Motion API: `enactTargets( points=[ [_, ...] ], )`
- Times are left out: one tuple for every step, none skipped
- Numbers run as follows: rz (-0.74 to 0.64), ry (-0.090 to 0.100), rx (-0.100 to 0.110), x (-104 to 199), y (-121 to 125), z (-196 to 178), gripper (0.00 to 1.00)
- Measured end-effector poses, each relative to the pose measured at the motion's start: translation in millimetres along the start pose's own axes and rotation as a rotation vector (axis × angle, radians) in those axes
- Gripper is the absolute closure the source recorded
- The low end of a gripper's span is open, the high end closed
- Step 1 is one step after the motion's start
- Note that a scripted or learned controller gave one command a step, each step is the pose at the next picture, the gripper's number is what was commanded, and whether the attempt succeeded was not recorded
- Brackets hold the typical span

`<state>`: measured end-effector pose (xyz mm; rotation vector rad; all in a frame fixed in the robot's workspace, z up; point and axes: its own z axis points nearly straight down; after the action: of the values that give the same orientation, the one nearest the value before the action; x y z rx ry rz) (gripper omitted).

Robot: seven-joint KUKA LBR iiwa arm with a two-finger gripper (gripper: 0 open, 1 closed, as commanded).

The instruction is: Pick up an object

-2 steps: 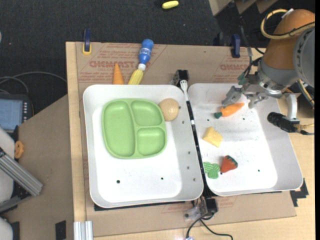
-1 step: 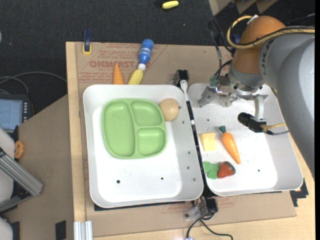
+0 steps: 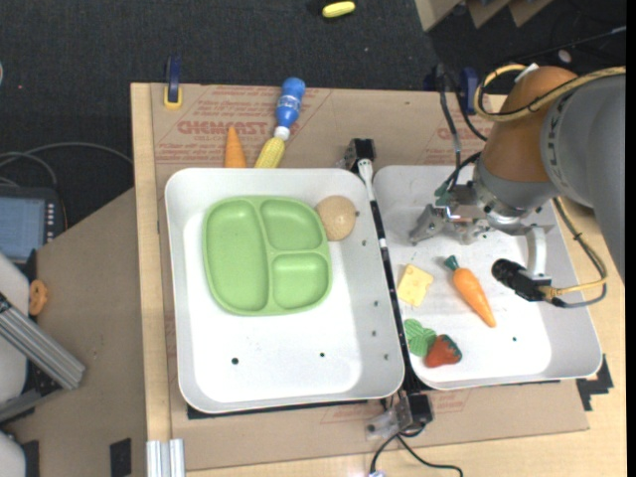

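Hovering over the upper part of the right shallow white bin, the grey arm's two-finger gripper carries nothing; can't tell its state. Below it, toward frame centre-right, lie an orange plastic carrot w/ green top, a yellow cheese wedge & a red strawberry.

The arm reaches in from the right over the right bin, its gripper low over the far part of that bin. A carrot, a yellow wedge and a strawberry lie nearer. The left bin holds a green divided plate with a tan ball touching its far right corner.
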<state>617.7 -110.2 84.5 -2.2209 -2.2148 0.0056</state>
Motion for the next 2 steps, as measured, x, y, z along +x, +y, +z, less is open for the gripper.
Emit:
enactTargets(
  points=[
    [-0.001, 0.001, 0.001, 11, -56, 1, 0.00],
    [-0.001, -0.001, -0.007, 10, -53, -10, 1.00]
  ],
)
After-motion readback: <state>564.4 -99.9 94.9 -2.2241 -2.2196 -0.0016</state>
